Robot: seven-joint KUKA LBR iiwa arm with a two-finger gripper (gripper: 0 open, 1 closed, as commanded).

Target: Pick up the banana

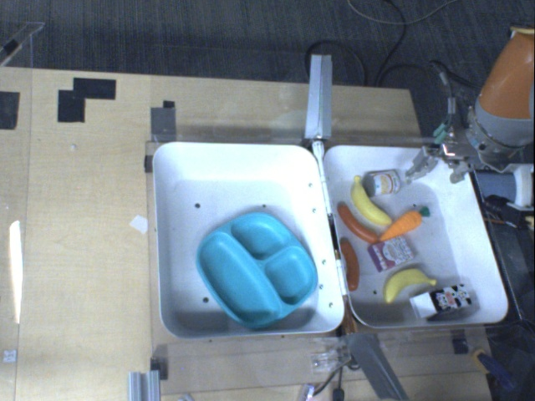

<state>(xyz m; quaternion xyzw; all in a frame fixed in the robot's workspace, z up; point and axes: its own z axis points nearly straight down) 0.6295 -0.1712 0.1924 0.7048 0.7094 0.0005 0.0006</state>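
Camera view: two white bins side by side. Left bin (175,224) has a blue divided plate (255,267) lying tilted in its lower half. Right bin (493,295) holds the clutter.

Two bananas in the R bin. Upper banana (369,203) sits near the top-left, just below a small can (383,181) lying on its side. Lower banana (406,282) is toward the bottom, beside a black-and-white box (443,301) at the bottom-right corner.

Between them: carrot (403,224) lying at a slant, purple packet (391,253) just under it, an orange-red sausage (356,223) touching or nearly touching the upper banana's lower end, and a darker sausage (349,264) along the bin's left wall.

Arm enters at upper right, orange band showing. Gripper (420,165) is over the R bin's top edge, near the can, well apart from the lower banana. Nothing seen between fingers; looks prob. narrow, but too blurred — can't tell jaw state.
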